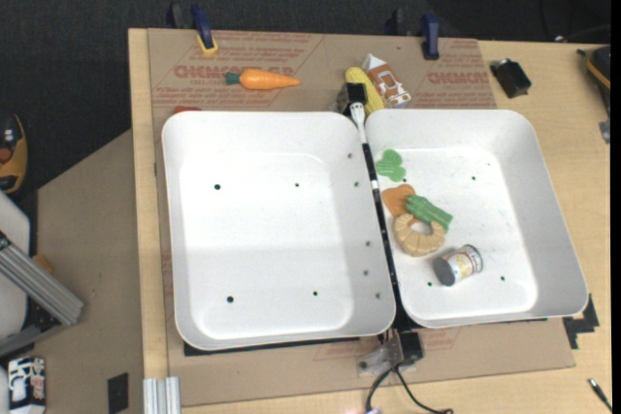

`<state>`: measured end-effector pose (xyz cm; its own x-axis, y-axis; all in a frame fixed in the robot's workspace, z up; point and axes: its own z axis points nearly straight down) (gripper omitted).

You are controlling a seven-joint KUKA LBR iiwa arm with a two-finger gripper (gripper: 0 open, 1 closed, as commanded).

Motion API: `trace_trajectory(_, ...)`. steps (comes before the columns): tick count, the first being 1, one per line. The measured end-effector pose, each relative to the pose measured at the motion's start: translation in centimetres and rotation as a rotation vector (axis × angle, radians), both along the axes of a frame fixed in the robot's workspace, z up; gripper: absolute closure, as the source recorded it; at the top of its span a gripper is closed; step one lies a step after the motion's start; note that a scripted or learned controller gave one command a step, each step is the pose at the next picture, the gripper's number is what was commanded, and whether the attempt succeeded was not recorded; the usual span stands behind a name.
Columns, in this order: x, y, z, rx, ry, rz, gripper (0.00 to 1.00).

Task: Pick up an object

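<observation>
The right bin (524, 160) holds several small items near its left wall. A green leaf-shaped piece (390, 164) lies highest. Below it an orange piece (396, 199) touches a green strip (428, 210). A tan round bread-like item (418, 236) sits just under those. A small tin can (458, 265) lies on its side toward the bin's front.
The left bin (194, 150) stands beside the right one. Behind the bins on the cardboard lie a toy carrot (262, 79), a yellow item (358, 84) and a small carton (386, 84). Blue clamps (204, 29) (429, 34) grip the board's far edge.
</observation>
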<state>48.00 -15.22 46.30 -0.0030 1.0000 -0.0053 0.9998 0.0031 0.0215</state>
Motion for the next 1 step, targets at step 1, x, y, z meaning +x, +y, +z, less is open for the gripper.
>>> trace_trajectory(1, -0.03, 10.14, -3.2, 0.008, 0.025, 0.009, 1.0)
